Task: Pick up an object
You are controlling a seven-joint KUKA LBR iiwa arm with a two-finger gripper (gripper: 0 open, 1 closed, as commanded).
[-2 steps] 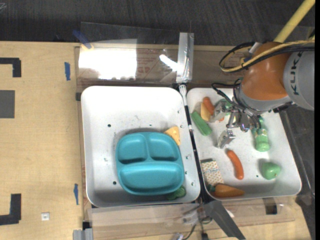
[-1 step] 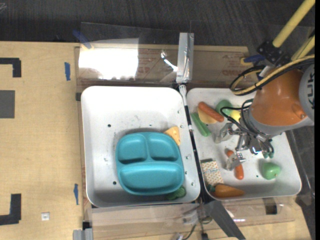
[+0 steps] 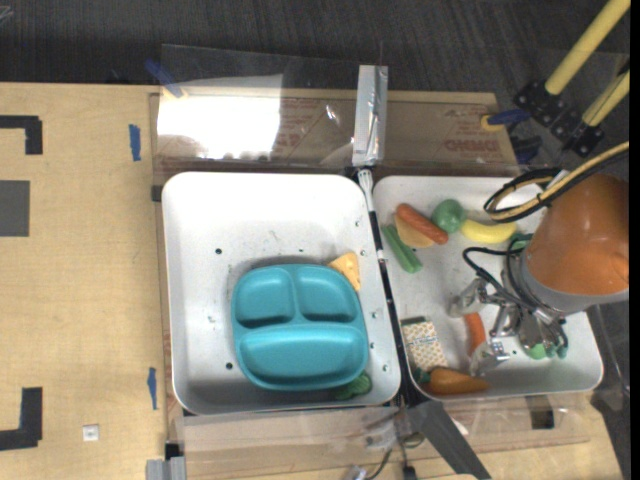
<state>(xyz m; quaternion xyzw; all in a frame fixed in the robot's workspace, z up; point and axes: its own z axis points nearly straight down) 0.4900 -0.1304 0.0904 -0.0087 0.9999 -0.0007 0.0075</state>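
My gripper (image 3: pixel 493 320) is low inside the right bin (image 3: pixel 585 373), under the arm's orange band (image 3: pixel 585 233). A small orange-red piece (image 3: pixel 475 330) lies right against its left side; I cannot tell whether it is held. Around it lie a carrot (image 3: pixel 455 379) at the front, a checkered packet (image 3: pixel 424 343) to its left and a small green item (image 3: pixel 547 346) to its right. At the back of this bin are a red-orange hot dog (image 3: pixel 420 224), a green ball (image 3: pixel 448 213), a yellow banana (image 3: pixel 487 233) and a green pod (image 3: pixel 403 251).
The left bin (image 3: pixel 200 218) holds a teal divided plate (image 3: pixel 298 326), a yellow wedge (image 3: pixel 346 268) at the plate's back right corner, and a green piece (image 3: pixel 353 388) at its front right. Black cables (image 3: pixel 510 193) loop over the right bin's back. A metal divider (image 3: pixel 368 118) stands behind the bins.
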